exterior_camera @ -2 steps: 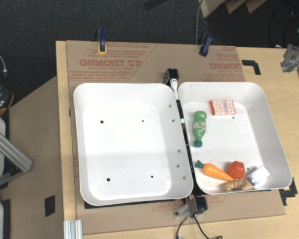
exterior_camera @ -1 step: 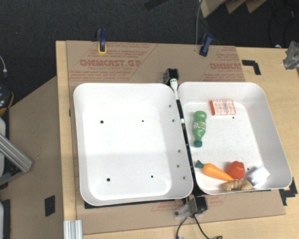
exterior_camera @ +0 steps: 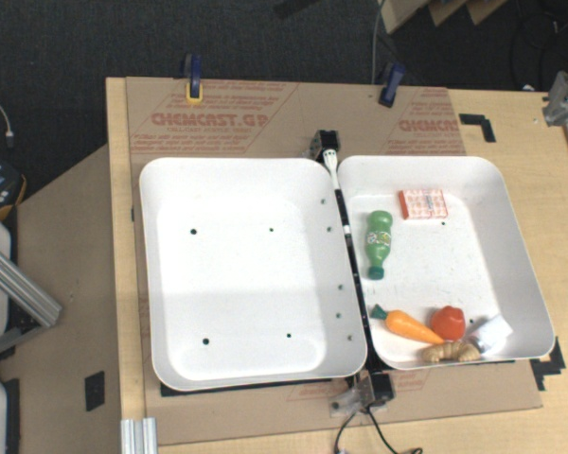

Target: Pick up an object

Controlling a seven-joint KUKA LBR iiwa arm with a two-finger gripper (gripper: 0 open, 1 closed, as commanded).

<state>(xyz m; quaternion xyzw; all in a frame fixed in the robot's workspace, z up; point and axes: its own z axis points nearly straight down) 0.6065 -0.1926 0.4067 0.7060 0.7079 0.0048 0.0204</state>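
The right bin [exterior_camera: 511,244] holds several small objects. A green bottle [exterior_camera: 377,242] lies near its left wall. A pink-and-white packet [exterior_camera: 423,203] rests toward the back. At the front lie an orange carrot [exterior_camera: 406,324], a red round item [exterior_camera: 448,323], a tan ginger-like piece [exterior_camera: 452,352] and a small white piece [exterior_camera: 493,332].
The left bin [exterior_camera: 170,253] sits beside the right one on a cardboard sheet [exterior_camera: 265,112] held by two clamps at the back. A metal rail [exterior_camera: 19,287] stands at the far left, off the bench.
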